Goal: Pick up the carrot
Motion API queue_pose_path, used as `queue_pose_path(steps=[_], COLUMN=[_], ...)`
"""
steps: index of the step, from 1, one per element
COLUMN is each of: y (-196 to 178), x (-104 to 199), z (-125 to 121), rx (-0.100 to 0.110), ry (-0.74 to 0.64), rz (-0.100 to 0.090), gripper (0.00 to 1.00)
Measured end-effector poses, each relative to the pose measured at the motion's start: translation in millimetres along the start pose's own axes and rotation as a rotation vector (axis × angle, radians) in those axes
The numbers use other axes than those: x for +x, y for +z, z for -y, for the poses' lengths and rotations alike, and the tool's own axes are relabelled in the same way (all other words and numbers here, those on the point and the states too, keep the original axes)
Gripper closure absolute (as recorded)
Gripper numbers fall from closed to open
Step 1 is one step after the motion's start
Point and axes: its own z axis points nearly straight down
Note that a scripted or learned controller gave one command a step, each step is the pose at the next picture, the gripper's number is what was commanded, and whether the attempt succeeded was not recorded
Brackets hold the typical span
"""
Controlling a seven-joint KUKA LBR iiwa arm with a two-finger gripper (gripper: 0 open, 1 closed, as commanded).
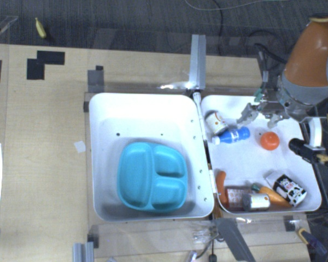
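The carrot (275, 196) is orange with a green top. It lies near the front edge of the right bin (311, 171), between a white cylinder (258, 202) and a black-and-white box (290, 189). My gripper (260, 118) hangs over the far part of that bin, well behind the carrot. Its fingers are spread with nothing between them. One fingertip (245, 115) is just above a blue bottle (233, 135); the other (273, 122) is just behind a round orange object (270, 140).
A red-orange stick-shaped item (221, 180) and a brown packet (236, 197) lie at the front left of the right bin. A white object (213, 119) sits at its far left. The left bin (104, 113) holds a blue divided plate (152, 175).
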Motion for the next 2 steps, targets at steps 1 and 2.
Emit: queue_pose_path(steps=[1,2], y=[137.3,59.2], x=[-23.6,-54.9], z=[38.1,95.3], rx=[-0.003,-0.003], ry=[-0.014,-0.195], rz=[0.000,0.001], gripper=[0.00,0.00])
